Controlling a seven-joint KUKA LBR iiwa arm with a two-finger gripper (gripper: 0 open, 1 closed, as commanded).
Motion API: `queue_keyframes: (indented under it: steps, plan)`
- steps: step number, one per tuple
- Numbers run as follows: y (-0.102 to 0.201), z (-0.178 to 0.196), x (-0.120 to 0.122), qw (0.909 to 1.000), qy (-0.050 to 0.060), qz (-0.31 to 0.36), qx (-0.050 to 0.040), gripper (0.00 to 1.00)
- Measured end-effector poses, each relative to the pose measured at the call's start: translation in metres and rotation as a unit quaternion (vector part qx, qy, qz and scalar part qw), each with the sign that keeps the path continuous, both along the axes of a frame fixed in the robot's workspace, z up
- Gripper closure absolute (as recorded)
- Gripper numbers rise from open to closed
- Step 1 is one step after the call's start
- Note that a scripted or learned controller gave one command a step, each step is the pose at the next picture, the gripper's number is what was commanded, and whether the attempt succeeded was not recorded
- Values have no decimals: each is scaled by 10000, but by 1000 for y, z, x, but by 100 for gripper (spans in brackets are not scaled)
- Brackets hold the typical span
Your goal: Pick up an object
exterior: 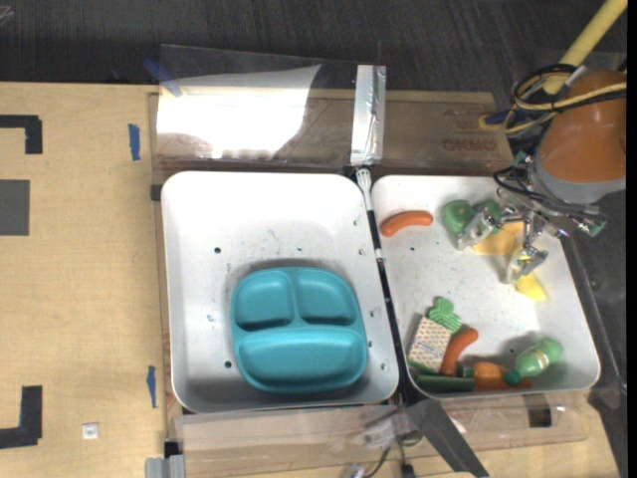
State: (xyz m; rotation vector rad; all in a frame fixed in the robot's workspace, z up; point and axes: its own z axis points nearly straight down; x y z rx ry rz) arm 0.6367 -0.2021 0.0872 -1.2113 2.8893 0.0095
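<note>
My gripper point(508, 242) hangs low over the upper part of the right bin point(577, 312), under the orange wrist band. Its two metal fingers stand apart, open, straddling a yellow piece point(495, 244) that lies on the bin floor. A green toy point(458, 213) sits just left of the fingers and an orange sausage point(406, 222) further left. A second yellow piece point(533, 288) lies just below the gripper. I see nothing lifted between the fingers.
At the right bin's front lie a patterned cracker point(430, 343), a small green piece point(445, 314), another orange sausage point(459, 351), a carrot point(488, 373) and a green pepper point(538, 358). The left bin point(199, 217) holds a teal divided tray point(297, 329).
</note>
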Motion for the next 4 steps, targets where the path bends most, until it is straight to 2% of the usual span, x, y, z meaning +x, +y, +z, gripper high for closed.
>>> queue_keyframes:
  steps: [1,2,3,4]
  plan:
    - [9,2,31,9994,-11,340,-55,0]
    - [3,1,-19,9991,-14,421,-41,0]
    - [-21,1,-45,9999,-10,108,-43,0]
    - [-19,15,-41,9999,-77,104,-37,100]
